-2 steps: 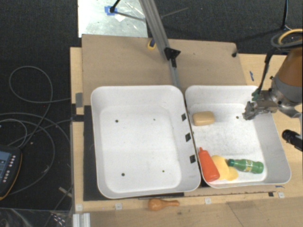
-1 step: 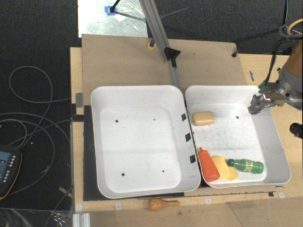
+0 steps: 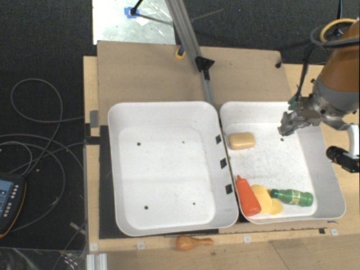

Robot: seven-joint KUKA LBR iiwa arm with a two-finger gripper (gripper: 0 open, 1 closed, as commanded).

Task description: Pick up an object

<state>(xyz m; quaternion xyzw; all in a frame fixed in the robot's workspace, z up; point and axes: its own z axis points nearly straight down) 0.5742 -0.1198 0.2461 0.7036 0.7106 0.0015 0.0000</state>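
Four objects lie in the right bin. A tan, rounded block rests flat near the bin's upper left corner, close to the divide between the two bins. Along the lower edge, a red bottle lies on its side by the left wall, its cap pointing up the frame. Touching it sits a yellow, lumpy item. Just beside that, a green bottle with a yellow label lies flat, pointing left to right.

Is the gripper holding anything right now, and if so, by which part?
Nothing is held. The gripper hovers over the right white bin, apart from the tan rounded block; no object sits between its fingers.
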